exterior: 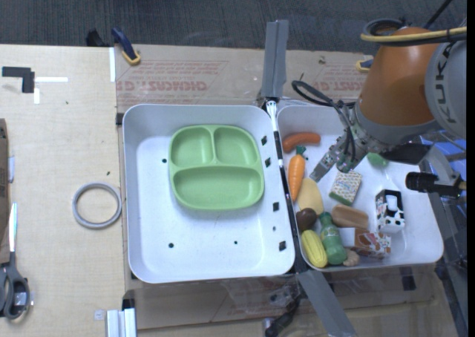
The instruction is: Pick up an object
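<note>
Toy foods (310,196) are lying crowded together in the right-hand bin (424,233) as the robot's gripper (332,163) is hanging low over the upper middle of that bin. The arm (397,83), grey with an orange band, is reaching in from the right edge of the view.

The gripper is hovering just above and to the left of a speckled green-and-cream block (346,187), with a carrot (296,172) near its left side and a red sausage (300,139) above the carrot by the bin's inner wall. Whether the gripper is open or closed cannot be told from this angle, nor whether it has hold of anything.

Below the block, a brown bread roll (350,217) is lying across the bin. A yellow corn cob (314,248) and a green bottle (333,243) are resting side by side at the near wall, with a dark brown piece (305,218) just above the cob. A cow-patterned carton (390,211) is standing to the right of the roll, and a red-and-white packet (371,243) is lying beneath it. A small green piece (377,158) is sitting close under the arm.

In the left-hand bin (208,250), a green divided plate (217,167) is lying flat near the far wall. Out on the bench (59,142), a ring of tape (96,204) is resting well to the left of the bins, and a pair of scissors (13,287) is lying at the left edge.
</note>
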Available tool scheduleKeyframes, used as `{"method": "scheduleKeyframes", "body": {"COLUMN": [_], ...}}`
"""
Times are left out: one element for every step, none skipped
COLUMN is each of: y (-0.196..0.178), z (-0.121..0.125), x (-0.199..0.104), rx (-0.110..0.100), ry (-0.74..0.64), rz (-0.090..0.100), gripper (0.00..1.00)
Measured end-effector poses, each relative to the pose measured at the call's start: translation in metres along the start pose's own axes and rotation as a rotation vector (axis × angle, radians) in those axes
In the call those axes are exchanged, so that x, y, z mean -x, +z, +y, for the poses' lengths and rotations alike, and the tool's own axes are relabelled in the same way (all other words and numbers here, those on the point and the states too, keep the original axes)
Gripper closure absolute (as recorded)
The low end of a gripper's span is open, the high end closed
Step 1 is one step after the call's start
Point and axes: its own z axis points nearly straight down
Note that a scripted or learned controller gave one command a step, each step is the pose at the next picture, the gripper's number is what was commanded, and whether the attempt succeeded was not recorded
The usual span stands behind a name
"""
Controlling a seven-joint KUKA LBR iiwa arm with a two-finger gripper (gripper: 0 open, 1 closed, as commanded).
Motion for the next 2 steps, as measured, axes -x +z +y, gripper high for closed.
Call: {"method": "scheduleKeyframes", "body": {"y": [0.000,0.082], "z": [0.000,-0.091], "x": [0.000,-0.011], "rx": [0.000,-0.001], "ry": [0.001,-0.102], "rz": [0.000,0.002], "gripper": [0.00,0.00]}}
